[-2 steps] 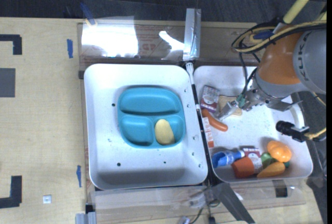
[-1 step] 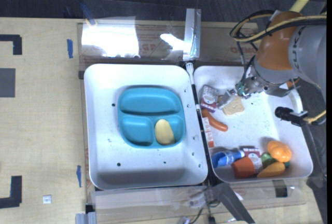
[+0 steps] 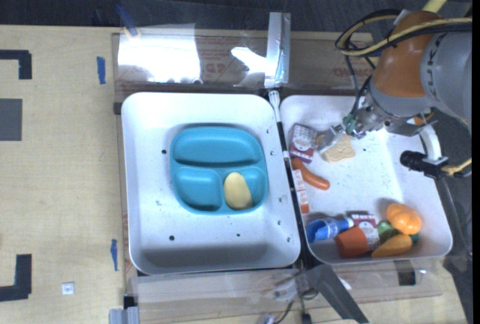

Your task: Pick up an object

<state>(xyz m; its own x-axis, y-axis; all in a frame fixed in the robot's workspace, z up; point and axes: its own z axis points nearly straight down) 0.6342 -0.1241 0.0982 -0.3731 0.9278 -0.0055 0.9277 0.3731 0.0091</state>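
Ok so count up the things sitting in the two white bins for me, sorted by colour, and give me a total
Blue: 2, the divided tray and a small item
Yellow: 1, the egg-shaped piece in the tray
Orange: 3, a pepper-like piece, a carrot-like piece, a sausage
Red: 1, a block
Tan: 1, a slice
Red-and-white packets: 3
Total: 11

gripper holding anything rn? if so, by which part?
Cannot tell. The gripper is low in the right bin, right beside the tan slice, but nothing visibly sits in its grasp.
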